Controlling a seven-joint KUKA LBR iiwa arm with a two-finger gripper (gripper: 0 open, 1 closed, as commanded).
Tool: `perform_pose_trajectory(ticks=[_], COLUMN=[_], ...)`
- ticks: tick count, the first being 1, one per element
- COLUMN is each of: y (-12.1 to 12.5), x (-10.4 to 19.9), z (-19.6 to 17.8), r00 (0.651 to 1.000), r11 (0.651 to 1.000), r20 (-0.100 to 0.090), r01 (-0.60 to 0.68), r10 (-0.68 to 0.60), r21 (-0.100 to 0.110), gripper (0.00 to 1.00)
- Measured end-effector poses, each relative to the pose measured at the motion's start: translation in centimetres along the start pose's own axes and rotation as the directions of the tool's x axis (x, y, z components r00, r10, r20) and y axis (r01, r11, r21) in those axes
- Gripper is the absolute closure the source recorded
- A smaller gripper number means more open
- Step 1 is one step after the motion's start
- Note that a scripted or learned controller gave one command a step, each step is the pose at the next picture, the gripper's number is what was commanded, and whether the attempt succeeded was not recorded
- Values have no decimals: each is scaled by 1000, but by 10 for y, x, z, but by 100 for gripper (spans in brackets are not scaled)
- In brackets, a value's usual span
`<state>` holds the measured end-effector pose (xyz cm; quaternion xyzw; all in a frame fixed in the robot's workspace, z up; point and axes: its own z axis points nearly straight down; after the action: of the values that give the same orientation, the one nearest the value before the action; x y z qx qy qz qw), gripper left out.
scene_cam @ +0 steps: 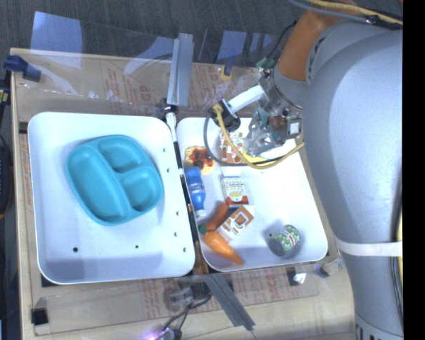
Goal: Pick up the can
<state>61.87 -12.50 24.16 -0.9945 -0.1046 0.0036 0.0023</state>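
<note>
The right bin (308, 190) is crowded: the can (285, 239) lies on its side near the front right corner, apart from the other items. To its left sit a small carton (237, 220) and an orange carrot (219, 243), with a blue bottle (195, 188) along the bin's left wall and a pale packet (234, 187) in the middle. Farther back, the gripper (258, 134) hangs over the bin's rear part, wrapped in yellow cable, well away from the can; whether its jaws are open or closed cannot be told. The grey arm (361, 154) covers the bin's right edge. The left bin (49, 239) holds a blue divided tray (115, 177).
</note>
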Motion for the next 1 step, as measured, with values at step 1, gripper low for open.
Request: perform_pose_trajectory(ticks=[1], y=[80], x=[6], z=[-73], r00=[990], r11=[990], r20=[-3], r01=[144], r10=[-144], r21=[-2], gripper=[100])
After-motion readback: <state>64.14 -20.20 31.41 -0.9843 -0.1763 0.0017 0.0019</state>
